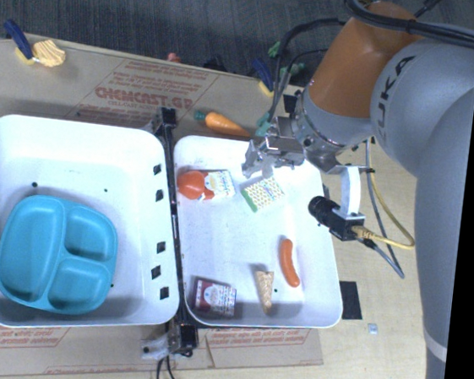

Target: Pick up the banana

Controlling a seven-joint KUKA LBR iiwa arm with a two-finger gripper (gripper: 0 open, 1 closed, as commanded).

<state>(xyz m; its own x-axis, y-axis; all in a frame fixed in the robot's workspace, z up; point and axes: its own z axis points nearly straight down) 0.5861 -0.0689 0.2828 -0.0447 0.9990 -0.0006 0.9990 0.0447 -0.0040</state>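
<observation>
Banana in the right bin looks like a light, stiff, slick toy, so I'd pinch it mid-length across its width; can't tell if my tool is apart or together.

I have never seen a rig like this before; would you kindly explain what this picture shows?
This is one camera fixed above a bench, looking down at a slant. The big grey machine with the orange band is a robot arm reaching in from the right. Its grasping part, the tool, hangs over the far side of the right bin. I cannot tell whether it holds anything.

Two shallow white bins sit side by side. The left bin holds a blue divided tray. The right bin holds a red tomato-like item, a small white carton, a green patterned packet, a sausage, a beige wedge and a dark red box. A carrot lies outside, behind the bins.
</observation>
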